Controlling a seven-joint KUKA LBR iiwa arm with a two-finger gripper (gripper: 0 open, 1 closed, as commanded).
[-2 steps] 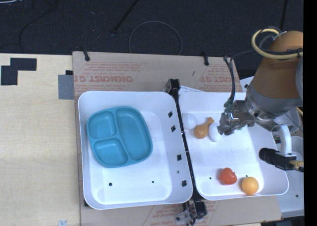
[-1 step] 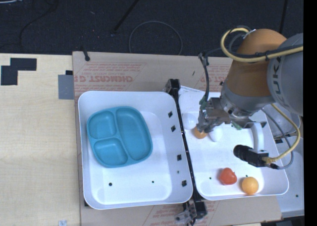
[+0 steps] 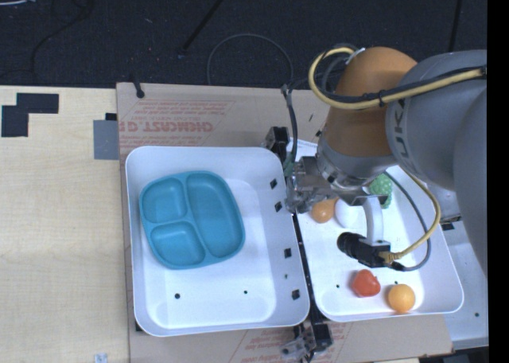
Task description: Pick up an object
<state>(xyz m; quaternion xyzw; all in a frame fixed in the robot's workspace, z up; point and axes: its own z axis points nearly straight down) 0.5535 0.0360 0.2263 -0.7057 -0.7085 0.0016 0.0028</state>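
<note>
Gripper (image 3: 312, 194): low in the right bin (image 3: 445, 290); can't tell its state.
Small orange ball (image 3: 322, 211): just beside the gripper.
Blue plate (image 3: 192, 219): left bin (image 3: 159, 306).

The arm's orange band (image 3: 370, 107) and wrist cover the upper part of the right bin (image 3: 453, 294), so the gripper beneath them is hidden and its fingers cannot be made out. A green object (image 3: 383, 187) just right of the wrist is mostly covered and cannot be identified. A white object (image 3: 348, 212) and a small orange one (image 3: 323, 211) are partly tucked under the wrist. The grey arm runs off the right edge.
</note>
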